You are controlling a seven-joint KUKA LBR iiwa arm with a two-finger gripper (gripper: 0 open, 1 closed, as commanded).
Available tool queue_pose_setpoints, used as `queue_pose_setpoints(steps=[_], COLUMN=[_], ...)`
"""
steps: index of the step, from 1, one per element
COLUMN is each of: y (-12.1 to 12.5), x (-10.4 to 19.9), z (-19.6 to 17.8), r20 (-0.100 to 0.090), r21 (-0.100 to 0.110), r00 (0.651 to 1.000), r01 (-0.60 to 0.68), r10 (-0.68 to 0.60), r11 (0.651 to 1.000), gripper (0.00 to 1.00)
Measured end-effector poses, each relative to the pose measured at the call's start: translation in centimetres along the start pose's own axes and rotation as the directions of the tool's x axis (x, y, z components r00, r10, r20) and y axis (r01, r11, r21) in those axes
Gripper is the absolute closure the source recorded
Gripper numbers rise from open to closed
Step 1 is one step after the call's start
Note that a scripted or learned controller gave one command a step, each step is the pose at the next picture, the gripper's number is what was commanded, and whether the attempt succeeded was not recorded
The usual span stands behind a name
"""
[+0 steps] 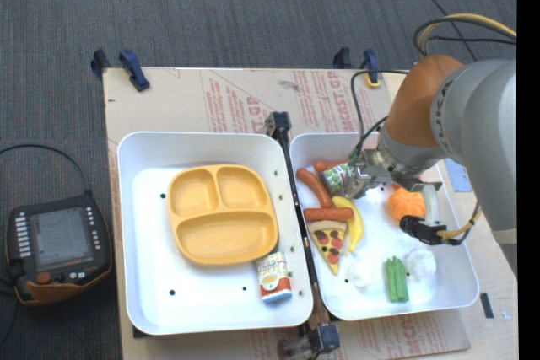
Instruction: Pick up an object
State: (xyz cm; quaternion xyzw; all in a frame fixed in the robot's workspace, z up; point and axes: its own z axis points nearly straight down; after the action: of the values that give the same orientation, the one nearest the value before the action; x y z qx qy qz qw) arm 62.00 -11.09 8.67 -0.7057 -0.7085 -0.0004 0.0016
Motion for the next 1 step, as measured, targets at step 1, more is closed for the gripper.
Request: queue_pose_setpoints(steps=[1], y=[-0.05], x=[-0.16], z=[0.02], r20=[0.002], r21=[0.001], r00=[1.000], r01=[-0.001], r10=[0.001], r11=[1.000], gripper=[0.00])
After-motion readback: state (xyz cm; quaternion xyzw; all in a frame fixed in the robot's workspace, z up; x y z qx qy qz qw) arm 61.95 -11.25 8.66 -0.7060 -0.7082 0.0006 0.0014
